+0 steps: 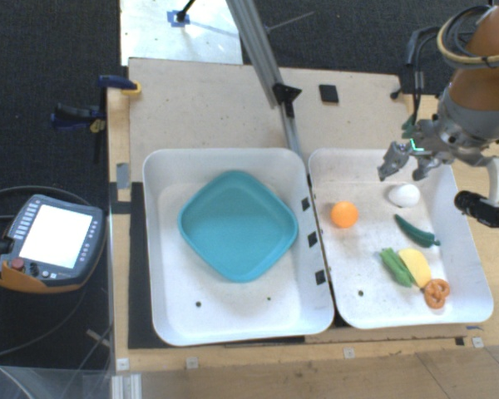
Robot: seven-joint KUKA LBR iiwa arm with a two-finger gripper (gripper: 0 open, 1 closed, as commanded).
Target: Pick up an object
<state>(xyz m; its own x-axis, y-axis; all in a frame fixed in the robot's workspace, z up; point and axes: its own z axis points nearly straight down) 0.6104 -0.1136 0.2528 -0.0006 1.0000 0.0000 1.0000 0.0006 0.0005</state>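
Arm (482,73): grey metal body with a rounded orange-brown band above the wrist; a bundle of black and pale cables loops over the top of that band and a dark cable runs down its side. Gripper (407,163): two stubby grey fingers (392,161) on a grey block, with a small green light just above the fingers. A white bracket with a black cylindrical fitting (482,208) sits behind the fingers, toward the arm.

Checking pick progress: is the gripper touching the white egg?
Apart. In the camera view, bare bin floor shows between the gripper and the white egg.
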